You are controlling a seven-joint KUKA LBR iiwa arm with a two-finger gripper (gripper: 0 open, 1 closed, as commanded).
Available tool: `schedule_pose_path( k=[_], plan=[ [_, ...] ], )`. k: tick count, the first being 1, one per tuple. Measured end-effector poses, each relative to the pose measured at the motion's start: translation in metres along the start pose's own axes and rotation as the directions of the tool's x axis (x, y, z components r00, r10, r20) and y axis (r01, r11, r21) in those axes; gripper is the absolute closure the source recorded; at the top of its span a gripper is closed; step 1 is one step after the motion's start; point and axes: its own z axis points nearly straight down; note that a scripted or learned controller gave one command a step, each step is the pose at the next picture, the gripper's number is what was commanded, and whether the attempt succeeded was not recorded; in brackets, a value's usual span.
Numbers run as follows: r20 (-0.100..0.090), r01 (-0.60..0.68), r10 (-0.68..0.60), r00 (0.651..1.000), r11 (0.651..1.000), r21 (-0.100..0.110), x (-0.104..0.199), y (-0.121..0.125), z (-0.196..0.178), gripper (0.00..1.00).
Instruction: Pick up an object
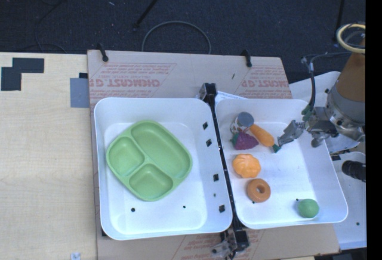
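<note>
The bench [42,163] is pale wood-grain laminate with a few dark grey patches near its left rear corner. On it lies a sheet of brown cardboard [179,77] printed with red lettering, and the two white bins sit on that, side by side and touching along a black clip strip. Behind the bench the floor [89,2] is dark carpet with cables and a thin stand leg lying across it.

The left bin [119,217] holds a green tray [149,159] with three compartments, lying flat. The right bin [334,199] holds a grey cup [243,121] at the rear, a purple piece [245,141] just in front of it, and a carrot [261,135] touching the purple piece on its right. An orange [246,166] sits near the middle, a brown ring [258,190] just in front of it, and a green ball [308,208] well apart at the front right corner.

The arm reaches in from the right, and the jaws [286,136] sit low over the right bin, just beside the carrot's right end. How far they are open cannot be told, and nothing shows between them.
</note>
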Motion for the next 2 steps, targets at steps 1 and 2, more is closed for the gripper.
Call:
schedule_pose_path(
  k=[1, 2],
  plan=[
    [0.003, 0.002, -0.002, 1.000, 1.000, -0.013, 0.000, 0.002, -0.007, 0.00],
    [0.000, 0.002, -0.002, 1.000, 1.000, -0.006, -0.002, 0.008, 0.056, 0.00]
  ],
)
